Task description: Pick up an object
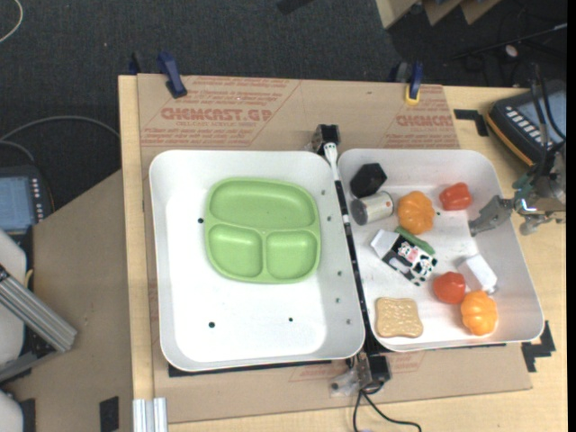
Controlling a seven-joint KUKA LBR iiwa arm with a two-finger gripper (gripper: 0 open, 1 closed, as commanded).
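We see the gripper point(497, 212) at the right bin's point(513, 282) far right edge, but cannot tell its state. Nearest lies a red pepper point(455, 195), then an orange fruit point(415, 211). The left bin point(180, 268) holds a green divided plate point(263, 229).

fixed overhead camera, slanted down, both bins point(180, 241)

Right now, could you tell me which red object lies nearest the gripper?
The red object at the right bin's far side, beside the gripper; the other red one lies nearer the camera.
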